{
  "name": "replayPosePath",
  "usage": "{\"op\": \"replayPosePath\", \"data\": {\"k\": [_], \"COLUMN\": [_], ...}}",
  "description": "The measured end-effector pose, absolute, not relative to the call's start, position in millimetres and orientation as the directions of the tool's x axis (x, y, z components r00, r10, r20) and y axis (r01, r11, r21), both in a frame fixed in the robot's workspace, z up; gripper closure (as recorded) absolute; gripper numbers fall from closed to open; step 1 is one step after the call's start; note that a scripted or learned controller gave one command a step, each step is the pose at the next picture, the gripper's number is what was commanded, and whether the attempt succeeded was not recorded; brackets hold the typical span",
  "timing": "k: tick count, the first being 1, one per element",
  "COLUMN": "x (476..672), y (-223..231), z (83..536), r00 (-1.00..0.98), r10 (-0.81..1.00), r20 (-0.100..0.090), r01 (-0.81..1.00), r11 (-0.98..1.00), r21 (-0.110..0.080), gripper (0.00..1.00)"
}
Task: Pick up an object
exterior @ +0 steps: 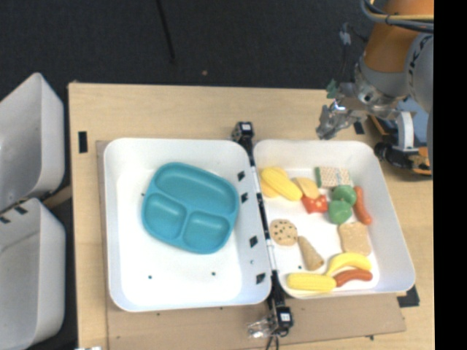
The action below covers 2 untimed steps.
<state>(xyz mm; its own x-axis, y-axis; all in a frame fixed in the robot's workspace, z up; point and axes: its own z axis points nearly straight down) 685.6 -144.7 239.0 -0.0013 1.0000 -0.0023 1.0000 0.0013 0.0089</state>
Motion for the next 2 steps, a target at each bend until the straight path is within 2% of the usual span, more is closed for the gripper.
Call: {"op": "replayPosePath", "data": {"k": [1, 2], "x": [686.3, 658.2], "y": [-145.8, -101.3], "z": [241.7, 231.5], "r00": [-0.002, -0.004], "r10": [1.000, 1.000], "r20": [-0.002, 0.000], "r01": [1.000, 1.000], "r11": [0.002, 0.004], "r21": [0.003, -0.001], "gripper": [1.00, 1.00]}}
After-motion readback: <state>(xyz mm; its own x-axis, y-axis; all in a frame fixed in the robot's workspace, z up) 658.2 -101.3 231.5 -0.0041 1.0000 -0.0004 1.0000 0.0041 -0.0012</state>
